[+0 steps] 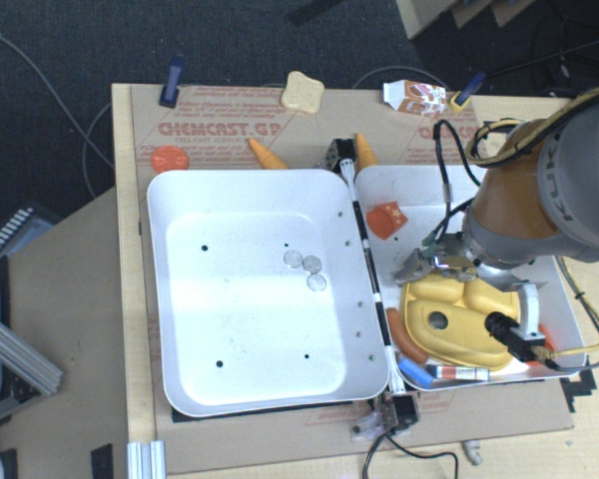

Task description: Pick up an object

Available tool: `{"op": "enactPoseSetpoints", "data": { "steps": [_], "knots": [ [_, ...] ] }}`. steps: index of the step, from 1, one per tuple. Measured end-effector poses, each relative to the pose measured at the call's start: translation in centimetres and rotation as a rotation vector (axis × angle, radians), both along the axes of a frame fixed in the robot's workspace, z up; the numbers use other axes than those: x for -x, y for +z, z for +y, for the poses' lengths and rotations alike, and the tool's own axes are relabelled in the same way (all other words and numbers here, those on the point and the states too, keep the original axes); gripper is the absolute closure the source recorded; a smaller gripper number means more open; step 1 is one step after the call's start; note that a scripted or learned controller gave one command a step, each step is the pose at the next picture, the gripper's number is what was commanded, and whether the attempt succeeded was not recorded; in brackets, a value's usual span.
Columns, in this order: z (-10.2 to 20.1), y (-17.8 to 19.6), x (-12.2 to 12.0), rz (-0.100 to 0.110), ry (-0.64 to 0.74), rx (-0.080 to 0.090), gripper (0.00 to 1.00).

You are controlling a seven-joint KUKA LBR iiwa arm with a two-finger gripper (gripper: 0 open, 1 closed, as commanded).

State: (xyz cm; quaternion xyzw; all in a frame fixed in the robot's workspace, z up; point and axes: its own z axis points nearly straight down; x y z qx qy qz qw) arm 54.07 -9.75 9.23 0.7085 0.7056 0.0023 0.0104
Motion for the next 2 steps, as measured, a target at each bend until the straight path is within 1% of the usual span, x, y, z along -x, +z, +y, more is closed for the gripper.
{"op": "enactPoseSetpoints", "data": {
  "steps": [1, 2],
  "knots": [
    [-0.5, -0.1, 1.9, -0.007, 0.002, 0.0, 0.0],
    [-1.3, -0.2, 5.1, -0.019, 0.012, -0.001, 0.0]
  ]
}}
